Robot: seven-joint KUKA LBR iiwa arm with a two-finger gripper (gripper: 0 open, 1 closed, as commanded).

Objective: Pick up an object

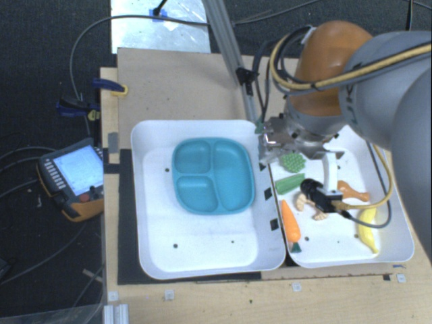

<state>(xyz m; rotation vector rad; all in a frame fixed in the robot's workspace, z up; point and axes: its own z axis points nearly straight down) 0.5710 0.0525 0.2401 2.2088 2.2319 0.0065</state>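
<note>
arm (pixel 388 79), grey with an orange band (pixel 331 52) above the wrist, reaches in from the right over a bench (pixel 175 86) bearing two white bins side by side. its gripper (pixel 280 147) hangs over the far left corner of the right bin (pixel 398 248), close to the wall shared with the left bin (pixel 202 255); the wrist hides it from above, so it cannot be told whether it is open or closed, and nothing can be seen in its grasp. the things to pick all lie in the right bin: a green studded piece (pixel 291 161) just beside the gripper, a green pod (pixel 289 183) just nearer the camera than that, a carrot (pixel 290 221) lying lengthwise along the bin's left wall, a tan piece (pixel 352 193) toward the middle, and a banana (pixel 368 229) near the right wall at the near end. the left bin holds a blue plate (pixel 213 175) with three compartments, flat on the floor of its far half. a metal pole (pixel 226 39) slants up from the bench's far side, between the bins. off the bench to the left, a pendant (pixel 71 177) with a lit screen lies among cables on the dark floor.
</note>
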